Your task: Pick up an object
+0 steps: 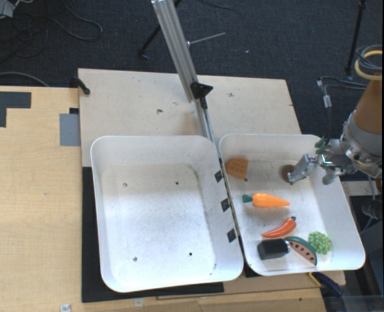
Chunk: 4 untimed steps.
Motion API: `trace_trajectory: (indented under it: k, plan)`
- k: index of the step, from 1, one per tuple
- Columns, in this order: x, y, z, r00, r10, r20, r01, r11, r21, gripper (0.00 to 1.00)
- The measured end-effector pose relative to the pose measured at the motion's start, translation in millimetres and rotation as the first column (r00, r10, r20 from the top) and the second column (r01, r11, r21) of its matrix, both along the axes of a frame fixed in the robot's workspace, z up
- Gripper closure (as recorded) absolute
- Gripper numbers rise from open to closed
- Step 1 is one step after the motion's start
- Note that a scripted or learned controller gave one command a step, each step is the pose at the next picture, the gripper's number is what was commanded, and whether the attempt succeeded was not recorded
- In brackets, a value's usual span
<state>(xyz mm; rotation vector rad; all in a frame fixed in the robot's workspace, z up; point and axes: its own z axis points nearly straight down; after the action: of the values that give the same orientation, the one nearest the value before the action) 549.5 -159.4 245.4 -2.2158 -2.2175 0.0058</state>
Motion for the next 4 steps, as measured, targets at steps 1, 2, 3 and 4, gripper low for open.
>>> trace_trajectory:
  k: [1, 2, 3, 4]
  plan:
    - [0.7, -0.8, 2.2, 1.000, -0.002, 0.005, 0.002, 1.000, -0.001, 0.00]
    - [-4.5, 8.4, -47.1, 1.000, -0.002, -0.001, 0.002, 1.000, 0.000, 0.00]
    - [-7.0, 17.5, -96.1, 1.000, -0.006, -0.001, 0.006, 1.000, 0.001, 0.00]
    - [-8.7, 18.7, -150.2, 1.000, -0.003, -0.001, 0.003, 1.000, 0.000, 0.00]
